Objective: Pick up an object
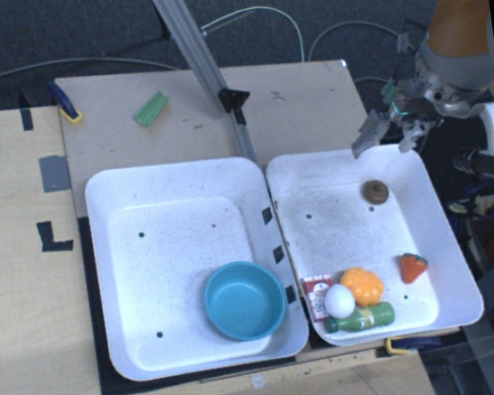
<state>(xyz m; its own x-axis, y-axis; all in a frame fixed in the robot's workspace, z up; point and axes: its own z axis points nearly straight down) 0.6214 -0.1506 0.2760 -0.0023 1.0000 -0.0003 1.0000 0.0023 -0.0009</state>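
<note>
Just below fingers (386,133): brown disc (375,190), apart.

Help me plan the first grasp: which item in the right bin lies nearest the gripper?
The small brown round piece, alone in the right bin's upper part, just below the gripper. The other items lie along the bin's lower end.

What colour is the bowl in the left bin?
The bowl is blue, a light teal shade, seen clearly in the camera view.
</note>
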